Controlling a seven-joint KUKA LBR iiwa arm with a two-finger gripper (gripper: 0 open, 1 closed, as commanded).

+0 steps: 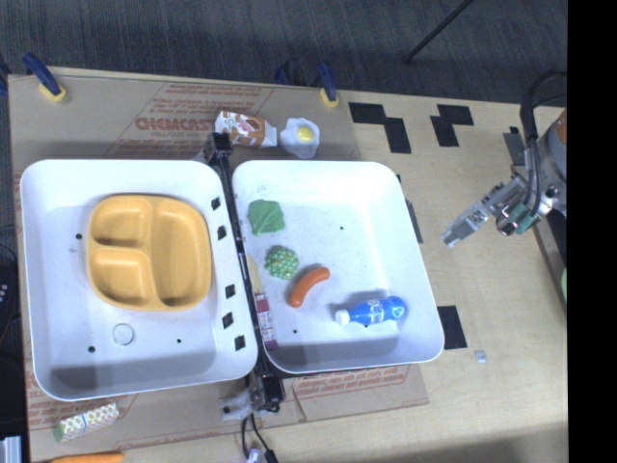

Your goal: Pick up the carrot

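The carrot (308, 285) is a short orange piece lying at a slant in the right white bin (416, 258), near its middle front. My gripper (465, 226) hovers over the bare bench to the right of that bin, outside its rim and well apart from the carrot. Nothing shows in the gripper.
The right bin also holds a green leaf (266, 216), a bumpy green piece (281, 260) right next to the carrot and a blue bottle (374, 311). A yellow divided tray (149, 249) lies in the left bin (39, 258). A small carton (241, 128) and a fried egg (301, 136) sit behind the bins.
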